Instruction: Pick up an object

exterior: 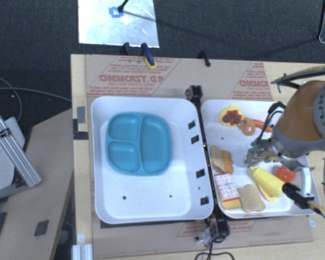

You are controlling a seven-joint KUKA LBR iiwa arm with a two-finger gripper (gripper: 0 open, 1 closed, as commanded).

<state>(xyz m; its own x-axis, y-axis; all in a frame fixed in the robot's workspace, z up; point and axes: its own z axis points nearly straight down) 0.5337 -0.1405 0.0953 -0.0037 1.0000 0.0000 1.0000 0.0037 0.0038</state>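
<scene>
The right white bin [216,118] holds several toy foods: a pizza slice [231,115], an orange pretzel [248,127], a toast piece [222,160], a red-and-white packet [226,187], a brown bread slice [251,197], a yellow bottle-like piece [267,182] and a small red piece [285,173]. My gripper [256,157] hangs low over the middle of this bin, just above the yellow piece and right of the toast. The grey arm with its orange band [306,115] covers the bin's right side.
The left white bin [103,199] holds a blue divided plate [139,143]. Black clips line the divider between the bins. Cardboard lies under both bins. A shiny metal sheet [118,15] lies beyond the bench, and an aluminium frame [11,150] stands at left.
</scene>
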